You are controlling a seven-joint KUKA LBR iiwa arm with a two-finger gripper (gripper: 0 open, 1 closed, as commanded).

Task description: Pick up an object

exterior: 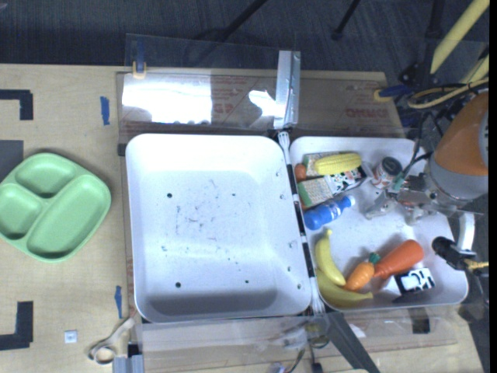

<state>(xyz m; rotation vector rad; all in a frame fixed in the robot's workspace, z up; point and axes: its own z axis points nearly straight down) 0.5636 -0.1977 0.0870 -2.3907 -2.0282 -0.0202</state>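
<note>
The right bin [435, 298] holds a yellow corn cob [335, 162], a green and white box [326, 186], a blue bottle [327, 212], a banana [329, 273], a small carrot [360, 273], a larger carrot [399, 256] and a black and white block [415, 280]. My gripper [396, 198] hangs low over the bin's right half, above the larger carrot and right of the bottle. Its metal parts are too cluttered to read. Behind it at the right edge are the grey wrist and the orange band [464, 148].
The left bin [210, 224] sits beside the right one, sharing a middle wall. A green divided plate [51, 204] lies on the bench at far left. A clear plastic panel [202, 92] stands behind the bins. Cables and yellow tubing [435, 92] hang at back right.
</note>
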